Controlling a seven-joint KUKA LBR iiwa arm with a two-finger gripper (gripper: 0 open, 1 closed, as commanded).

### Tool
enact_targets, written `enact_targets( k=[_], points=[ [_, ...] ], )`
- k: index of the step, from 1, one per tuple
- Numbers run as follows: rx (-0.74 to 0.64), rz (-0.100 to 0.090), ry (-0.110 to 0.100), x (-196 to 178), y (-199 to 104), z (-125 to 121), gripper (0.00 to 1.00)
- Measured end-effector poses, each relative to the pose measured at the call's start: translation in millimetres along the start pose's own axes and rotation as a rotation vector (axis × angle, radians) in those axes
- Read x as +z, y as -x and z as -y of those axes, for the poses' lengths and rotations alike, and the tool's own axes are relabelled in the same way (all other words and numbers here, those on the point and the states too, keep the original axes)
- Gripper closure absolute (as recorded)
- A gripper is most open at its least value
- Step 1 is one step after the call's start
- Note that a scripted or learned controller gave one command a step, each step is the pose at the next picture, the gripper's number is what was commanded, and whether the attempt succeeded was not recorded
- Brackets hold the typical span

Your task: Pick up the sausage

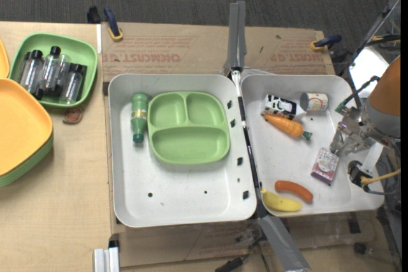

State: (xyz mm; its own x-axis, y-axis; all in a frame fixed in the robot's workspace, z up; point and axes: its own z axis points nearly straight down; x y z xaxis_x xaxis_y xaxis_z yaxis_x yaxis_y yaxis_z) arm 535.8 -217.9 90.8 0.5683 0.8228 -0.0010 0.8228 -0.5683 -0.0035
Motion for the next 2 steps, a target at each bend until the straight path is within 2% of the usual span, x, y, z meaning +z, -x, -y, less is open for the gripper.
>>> enact_targets(
  k=[1, 2],
  points=[
    [-0.139, 0.000, 0.000, 0, 5, 16, 1.00],
    [-0.338, 0.000, 0.001, 0, 16, 32, 1.00]
  ],
)
